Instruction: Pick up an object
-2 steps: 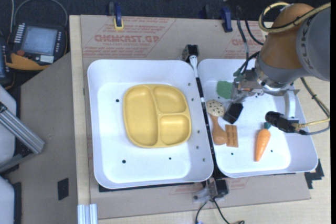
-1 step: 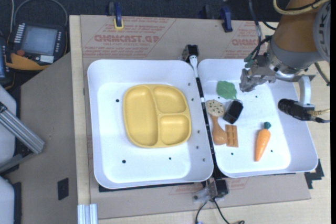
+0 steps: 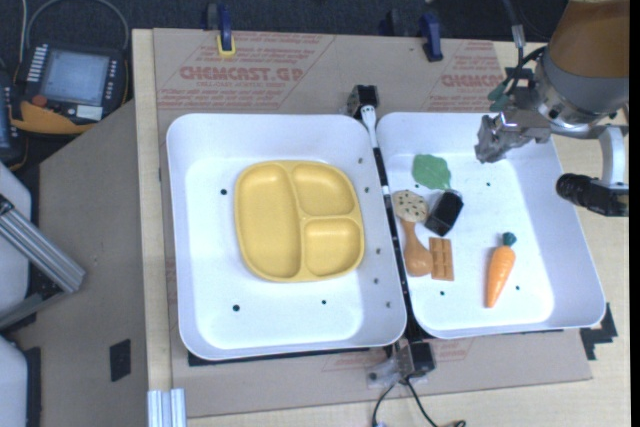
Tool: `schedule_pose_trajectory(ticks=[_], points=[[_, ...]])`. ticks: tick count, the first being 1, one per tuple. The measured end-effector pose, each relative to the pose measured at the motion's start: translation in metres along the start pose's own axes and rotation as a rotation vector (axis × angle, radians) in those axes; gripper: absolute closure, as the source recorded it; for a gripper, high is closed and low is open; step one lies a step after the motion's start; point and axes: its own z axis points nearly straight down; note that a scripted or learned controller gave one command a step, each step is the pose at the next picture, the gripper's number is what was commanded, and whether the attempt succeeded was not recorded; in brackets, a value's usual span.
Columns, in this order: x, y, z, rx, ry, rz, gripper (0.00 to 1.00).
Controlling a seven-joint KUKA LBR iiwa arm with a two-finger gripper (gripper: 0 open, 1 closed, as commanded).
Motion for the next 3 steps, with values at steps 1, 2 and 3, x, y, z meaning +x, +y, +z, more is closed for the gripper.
schedule_pose_trajectory(ticks=[1,2,3], points=[[0.000,0.001,-0.027,0.002,0.000,-0.001,1.00],[0.048,-0.013,-0.027,0.010,0.004,-0.004,1.00],[0.096,-0.026,-0.004,0.013,0.004,-0.004,1.00]])
